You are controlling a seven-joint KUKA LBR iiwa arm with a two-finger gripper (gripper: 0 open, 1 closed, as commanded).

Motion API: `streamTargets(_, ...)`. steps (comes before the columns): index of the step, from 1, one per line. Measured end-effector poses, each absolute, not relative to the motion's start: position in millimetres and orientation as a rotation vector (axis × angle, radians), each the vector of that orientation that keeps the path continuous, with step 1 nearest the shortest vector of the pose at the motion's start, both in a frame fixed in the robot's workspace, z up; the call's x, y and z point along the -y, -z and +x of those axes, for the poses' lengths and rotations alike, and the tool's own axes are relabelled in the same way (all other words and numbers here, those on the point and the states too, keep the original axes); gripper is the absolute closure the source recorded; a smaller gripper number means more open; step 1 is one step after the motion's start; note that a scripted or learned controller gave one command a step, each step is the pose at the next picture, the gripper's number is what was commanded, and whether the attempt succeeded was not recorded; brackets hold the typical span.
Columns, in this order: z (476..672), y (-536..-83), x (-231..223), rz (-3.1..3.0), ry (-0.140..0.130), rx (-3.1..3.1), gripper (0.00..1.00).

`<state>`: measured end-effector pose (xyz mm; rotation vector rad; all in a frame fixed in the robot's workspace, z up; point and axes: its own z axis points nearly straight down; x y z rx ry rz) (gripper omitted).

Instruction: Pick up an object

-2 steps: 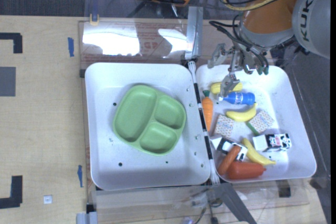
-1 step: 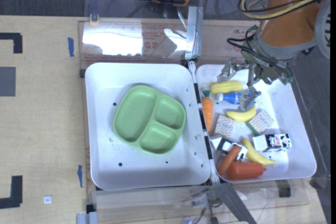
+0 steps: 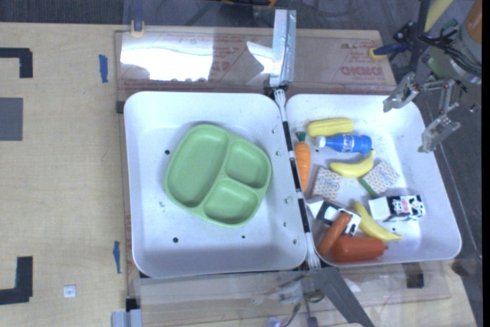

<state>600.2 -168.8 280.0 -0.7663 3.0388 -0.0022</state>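
Robot jaws (image 3: 429,112) hang spread apart and empty over the right bin's (image 3: 444,199) far corner. Toy food lies below and left of them, blue bottle (image 3: 346,142) closest, likely poised before choosing.

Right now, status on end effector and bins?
End effector open, above right bin's far right rim, holding nothing. Toys piled in right bin. Green plate in left bin.
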Motion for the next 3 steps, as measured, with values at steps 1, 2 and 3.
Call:
streamTargets(1, 652.4, -143, 136, -0.962, -0.002, -2.985, 0.00)
streamTargets(2, 620.0, -132, 180, -1.444, -0.002, -2.786, 0.00)
streamTargets(3, 517.4, -187, 184, -1.464, -0.001, -2.776, 0.00)
